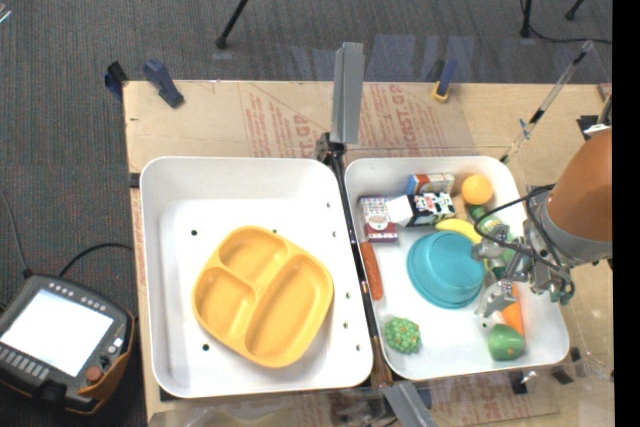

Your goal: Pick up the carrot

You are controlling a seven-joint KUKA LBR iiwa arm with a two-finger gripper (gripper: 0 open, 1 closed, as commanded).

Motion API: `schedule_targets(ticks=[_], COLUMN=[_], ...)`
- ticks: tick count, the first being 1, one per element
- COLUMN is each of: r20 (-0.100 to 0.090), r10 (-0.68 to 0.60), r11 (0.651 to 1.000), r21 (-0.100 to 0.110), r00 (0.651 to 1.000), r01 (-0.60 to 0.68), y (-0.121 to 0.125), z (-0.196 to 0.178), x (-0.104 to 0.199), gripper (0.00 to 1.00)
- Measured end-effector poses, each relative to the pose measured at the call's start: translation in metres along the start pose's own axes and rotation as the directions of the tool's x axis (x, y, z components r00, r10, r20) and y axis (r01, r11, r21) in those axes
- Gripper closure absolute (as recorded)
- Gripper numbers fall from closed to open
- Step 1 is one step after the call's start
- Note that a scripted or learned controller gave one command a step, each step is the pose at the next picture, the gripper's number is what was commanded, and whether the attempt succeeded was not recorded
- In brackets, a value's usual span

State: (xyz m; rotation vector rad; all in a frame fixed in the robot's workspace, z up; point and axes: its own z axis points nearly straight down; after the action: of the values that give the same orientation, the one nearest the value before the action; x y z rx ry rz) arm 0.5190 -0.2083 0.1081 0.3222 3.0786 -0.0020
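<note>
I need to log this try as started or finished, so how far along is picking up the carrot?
Done: the arm has reached into the right bin, and the gripper is beside the carrot. In hand: closing in on the carrot, which lies on the bin floor by the green vegetable and near the teal bowl; a grasp cannot be confirmed. Left: grip it and lift it.

We note smooth white plastic bins [160, 215], a glossy yellow plastic tray [263, 295], a matt teal bowl [445, 268], and a bare wooden bench [230, 120].
</note>
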Motion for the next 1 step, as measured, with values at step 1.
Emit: schedule_targets(ticks=[1], r20=[0.012], r10=[0.143], r11=[0.99], r21=[0.002], r00=[0.99], r01=[-0.143], y=[-0.005], z=[-0.0005], x=[0.0118], gripper=[0.0])
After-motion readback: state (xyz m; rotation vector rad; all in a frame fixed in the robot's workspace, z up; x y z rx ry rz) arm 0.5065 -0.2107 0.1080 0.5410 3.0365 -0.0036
